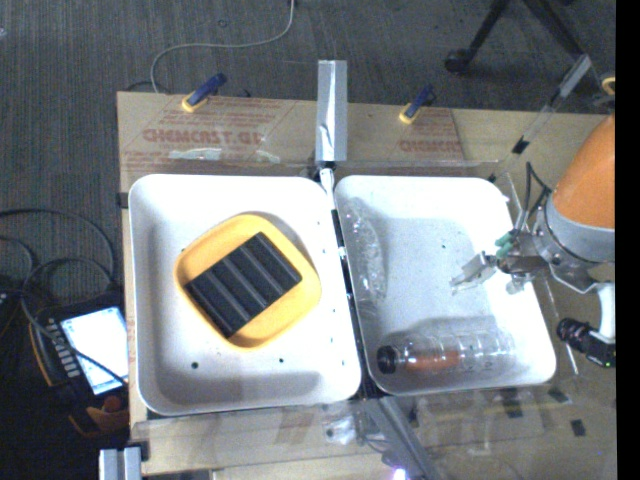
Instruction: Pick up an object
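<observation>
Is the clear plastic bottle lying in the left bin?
No, the clear plastic bottle lies along the near wall of the right bin.

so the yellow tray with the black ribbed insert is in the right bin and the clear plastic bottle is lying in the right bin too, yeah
Not quite. The camera view shows the yellow tray with the black ribbed insert in the left bin, not the right one. The clear plastic bottle does lie on its side in the right bin, near its front edge.
</observation>
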`<state>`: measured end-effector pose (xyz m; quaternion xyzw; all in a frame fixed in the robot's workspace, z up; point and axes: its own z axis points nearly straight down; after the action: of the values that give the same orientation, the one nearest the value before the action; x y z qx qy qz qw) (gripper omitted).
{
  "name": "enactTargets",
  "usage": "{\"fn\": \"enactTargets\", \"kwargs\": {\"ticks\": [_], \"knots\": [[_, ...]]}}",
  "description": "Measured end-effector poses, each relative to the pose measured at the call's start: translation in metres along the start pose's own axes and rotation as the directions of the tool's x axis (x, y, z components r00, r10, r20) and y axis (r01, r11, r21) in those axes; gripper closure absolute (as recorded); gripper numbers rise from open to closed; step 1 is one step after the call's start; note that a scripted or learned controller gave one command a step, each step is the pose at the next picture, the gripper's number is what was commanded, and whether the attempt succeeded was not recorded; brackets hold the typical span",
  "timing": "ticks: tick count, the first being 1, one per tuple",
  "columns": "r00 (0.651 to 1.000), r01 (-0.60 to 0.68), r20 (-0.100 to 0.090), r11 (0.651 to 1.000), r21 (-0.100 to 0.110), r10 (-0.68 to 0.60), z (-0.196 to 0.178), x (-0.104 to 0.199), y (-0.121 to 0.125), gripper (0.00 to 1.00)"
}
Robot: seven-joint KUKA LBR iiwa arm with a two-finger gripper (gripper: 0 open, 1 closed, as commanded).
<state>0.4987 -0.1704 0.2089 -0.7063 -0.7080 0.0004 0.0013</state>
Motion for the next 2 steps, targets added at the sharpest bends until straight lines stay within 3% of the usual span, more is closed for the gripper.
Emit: {"fn": "enactTargets", "kwargs": {"ticks": [1, 2], "knots": [[1.0, 0.018, 0.001, 1.0, -0.001, -0.018, -0.045, 0.103, -0.014, 0.0], [0.999, 0.047, 0.0, 0.999, 0.002, -0.047, 0.027, 0.13, -0.015, 0.0]]}}
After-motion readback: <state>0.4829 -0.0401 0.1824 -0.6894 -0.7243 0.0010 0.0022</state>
